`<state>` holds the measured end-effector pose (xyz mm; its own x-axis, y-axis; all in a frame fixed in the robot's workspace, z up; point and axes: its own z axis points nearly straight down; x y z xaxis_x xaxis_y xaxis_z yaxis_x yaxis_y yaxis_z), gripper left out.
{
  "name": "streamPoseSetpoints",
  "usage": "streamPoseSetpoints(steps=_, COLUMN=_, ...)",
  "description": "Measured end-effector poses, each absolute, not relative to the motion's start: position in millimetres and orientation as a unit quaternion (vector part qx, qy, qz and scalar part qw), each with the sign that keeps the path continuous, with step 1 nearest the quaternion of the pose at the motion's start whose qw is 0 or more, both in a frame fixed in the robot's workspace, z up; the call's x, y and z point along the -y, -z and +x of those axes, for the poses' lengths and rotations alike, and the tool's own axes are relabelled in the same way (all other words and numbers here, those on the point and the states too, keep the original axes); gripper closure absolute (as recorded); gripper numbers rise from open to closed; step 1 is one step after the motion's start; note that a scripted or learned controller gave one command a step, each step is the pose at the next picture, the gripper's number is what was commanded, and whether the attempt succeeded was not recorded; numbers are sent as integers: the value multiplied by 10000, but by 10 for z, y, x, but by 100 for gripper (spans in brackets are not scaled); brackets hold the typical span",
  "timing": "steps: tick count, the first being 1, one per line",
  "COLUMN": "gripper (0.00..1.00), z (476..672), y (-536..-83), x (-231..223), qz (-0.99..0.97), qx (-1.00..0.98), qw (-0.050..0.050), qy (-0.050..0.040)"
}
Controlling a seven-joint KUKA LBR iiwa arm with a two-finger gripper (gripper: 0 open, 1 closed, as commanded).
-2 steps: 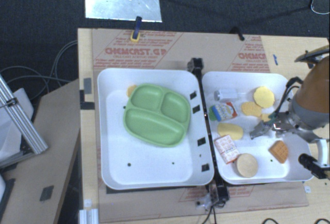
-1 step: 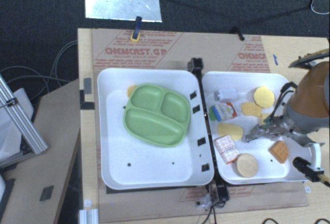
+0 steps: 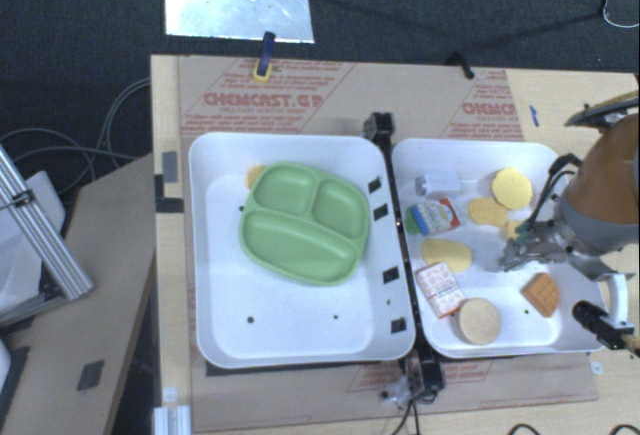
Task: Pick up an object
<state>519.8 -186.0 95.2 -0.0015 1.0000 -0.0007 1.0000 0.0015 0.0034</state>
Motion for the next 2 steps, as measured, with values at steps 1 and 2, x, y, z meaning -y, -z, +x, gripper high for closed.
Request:
streamPoseSetpoints(steps=1, gripper=100, z=5163, y=-1403, x=1910, qz=7073, qx=-7069, qw=22, qy=-10)
streamPoseSetpoints(steps=2, gripper=100, z=5105, y=-1867, x=1898, qz=7059, qx=-7083, qw=25, qy=-12)
